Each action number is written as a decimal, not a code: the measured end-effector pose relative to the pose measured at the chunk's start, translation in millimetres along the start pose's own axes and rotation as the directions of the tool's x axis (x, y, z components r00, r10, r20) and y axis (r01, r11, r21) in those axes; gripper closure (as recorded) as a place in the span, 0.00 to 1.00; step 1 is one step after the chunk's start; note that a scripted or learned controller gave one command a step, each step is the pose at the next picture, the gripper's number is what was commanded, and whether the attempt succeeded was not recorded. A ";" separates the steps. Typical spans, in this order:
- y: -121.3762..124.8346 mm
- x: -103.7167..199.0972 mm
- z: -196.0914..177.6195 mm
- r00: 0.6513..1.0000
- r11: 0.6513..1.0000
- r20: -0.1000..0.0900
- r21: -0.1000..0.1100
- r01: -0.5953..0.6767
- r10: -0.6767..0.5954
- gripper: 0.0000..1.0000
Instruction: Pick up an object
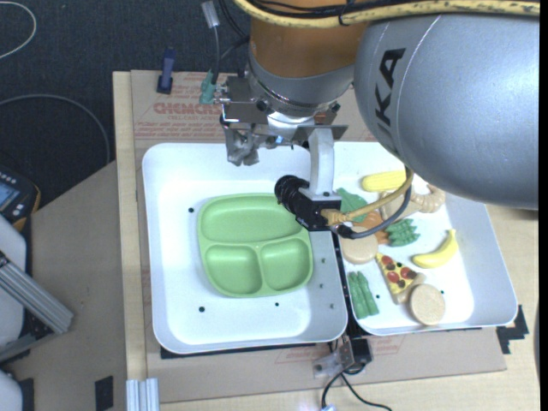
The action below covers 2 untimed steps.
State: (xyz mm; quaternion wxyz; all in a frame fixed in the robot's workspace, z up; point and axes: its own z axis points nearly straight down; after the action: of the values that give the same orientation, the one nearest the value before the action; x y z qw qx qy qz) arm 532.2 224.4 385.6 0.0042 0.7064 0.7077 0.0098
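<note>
Camera view | tool (243, 150) over far edge of left bin (171, 255) | open or closed: cannot tell

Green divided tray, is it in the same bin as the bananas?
No, the green tray lies in the view's left bin, while the bananas lie in the neighbouring bin.

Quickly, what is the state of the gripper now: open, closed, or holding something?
Gripper: cannot be told; it is above the far edge of the bin holding the green tray.
</note>
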 end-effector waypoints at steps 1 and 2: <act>-52.8 -29.4 32.4 1.000 1.000 0.010 0.026 -0.004 0.004 1.00; -56.6 -78.8 111.5 1.000 1.000 0.013 0.030 -0.008 0.008 1.00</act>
State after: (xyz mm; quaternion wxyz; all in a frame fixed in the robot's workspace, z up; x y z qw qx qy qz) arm 478.0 146.4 272.3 -0.0020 0.7092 0.7050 -0.0052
